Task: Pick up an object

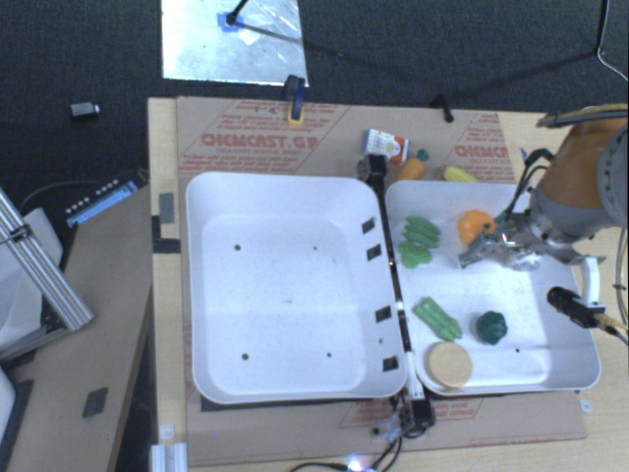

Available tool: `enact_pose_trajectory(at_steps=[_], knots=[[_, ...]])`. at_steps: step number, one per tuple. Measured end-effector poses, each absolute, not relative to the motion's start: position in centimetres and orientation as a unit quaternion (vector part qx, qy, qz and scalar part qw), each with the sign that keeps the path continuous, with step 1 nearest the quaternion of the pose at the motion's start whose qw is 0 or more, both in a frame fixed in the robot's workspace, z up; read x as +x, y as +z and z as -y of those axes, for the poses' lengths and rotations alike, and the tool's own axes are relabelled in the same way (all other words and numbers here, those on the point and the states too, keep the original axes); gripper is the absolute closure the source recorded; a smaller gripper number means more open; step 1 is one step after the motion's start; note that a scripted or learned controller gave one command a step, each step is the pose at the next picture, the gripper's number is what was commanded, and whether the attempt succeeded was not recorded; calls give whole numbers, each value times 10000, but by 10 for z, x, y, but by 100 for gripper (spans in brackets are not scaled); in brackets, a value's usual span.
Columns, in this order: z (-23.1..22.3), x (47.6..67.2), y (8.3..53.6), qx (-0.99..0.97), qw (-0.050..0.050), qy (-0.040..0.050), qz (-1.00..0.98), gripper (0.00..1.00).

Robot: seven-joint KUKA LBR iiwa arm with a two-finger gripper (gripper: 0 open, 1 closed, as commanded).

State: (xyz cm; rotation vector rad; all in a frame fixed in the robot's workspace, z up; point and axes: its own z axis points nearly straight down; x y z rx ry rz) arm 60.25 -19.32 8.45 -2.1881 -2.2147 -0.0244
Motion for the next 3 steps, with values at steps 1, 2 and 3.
enact_pose_trajectory(at_steps=[1, 2, 3], knots=[[116, 663, 86, -7024, -23, -35, 7118, 0], [123, 661, 97, -7047, -29, -19, 7095, 100], [66, 664, 231, -7033, -56, -60, 7108, 100]])
